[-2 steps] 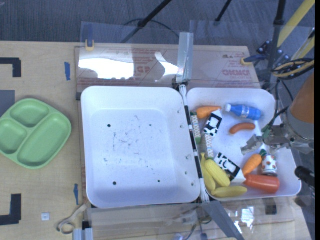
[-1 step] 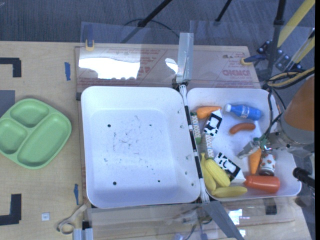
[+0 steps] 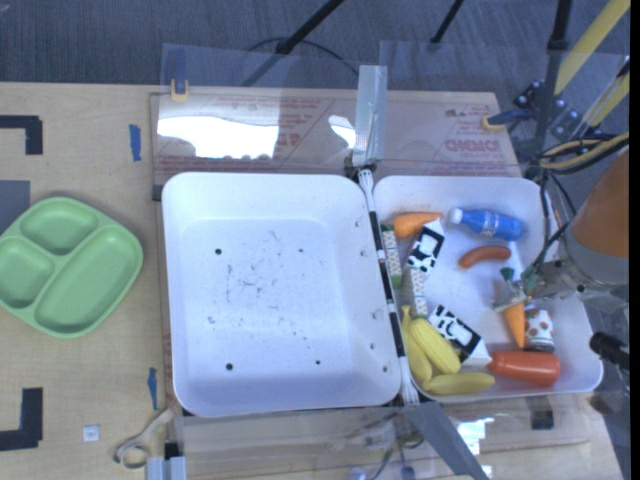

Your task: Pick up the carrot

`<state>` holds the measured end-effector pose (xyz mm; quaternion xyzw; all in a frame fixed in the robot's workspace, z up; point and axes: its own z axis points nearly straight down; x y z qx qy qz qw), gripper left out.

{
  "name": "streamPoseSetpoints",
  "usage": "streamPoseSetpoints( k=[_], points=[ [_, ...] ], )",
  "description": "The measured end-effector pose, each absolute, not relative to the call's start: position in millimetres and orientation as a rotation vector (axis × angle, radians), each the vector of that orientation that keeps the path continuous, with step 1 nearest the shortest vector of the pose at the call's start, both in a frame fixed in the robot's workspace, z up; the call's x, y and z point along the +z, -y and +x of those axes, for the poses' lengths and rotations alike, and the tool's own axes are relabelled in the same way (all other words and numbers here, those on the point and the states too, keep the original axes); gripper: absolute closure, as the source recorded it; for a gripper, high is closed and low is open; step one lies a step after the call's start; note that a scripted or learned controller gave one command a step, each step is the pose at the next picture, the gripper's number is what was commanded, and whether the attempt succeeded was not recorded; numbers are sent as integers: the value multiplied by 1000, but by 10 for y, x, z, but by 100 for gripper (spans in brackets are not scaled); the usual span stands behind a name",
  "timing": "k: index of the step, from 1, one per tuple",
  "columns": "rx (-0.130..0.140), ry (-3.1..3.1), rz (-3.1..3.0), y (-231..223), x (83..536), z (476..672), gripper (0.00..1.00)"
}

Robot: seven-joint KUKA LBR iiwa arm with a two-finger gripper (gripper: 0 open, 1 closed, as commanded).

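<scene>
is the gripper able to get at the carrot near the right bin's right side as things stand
Probably yes. The gripper sits right above the carrot in the right bin, with nothing lying over it. The small bottle close beside it and the red pepper just below may crowd the fingers.

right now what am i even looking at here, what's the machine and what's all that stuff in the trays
One camera looks down at a slant on a bench with two shallow white bins. The left bin is beside the right bin, which holds toy food: a carrot, a blue bottle, a sausage, bananas and a red pepper. A robot arm reaches in from the right; its pincer is just above the carrot. I cannot tell whether it grips anything. A green divided plate sits apart on the left.
</scene>
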<state>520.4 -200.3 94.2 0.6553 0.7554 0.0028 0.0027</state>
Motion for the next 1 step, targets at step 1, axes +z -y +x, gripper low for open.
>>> streamPoseSetpoints(
  k=[1],
  points=[
    [-2, -2240, 2204, 1362, 2385, 5730, 100]
  ],
)
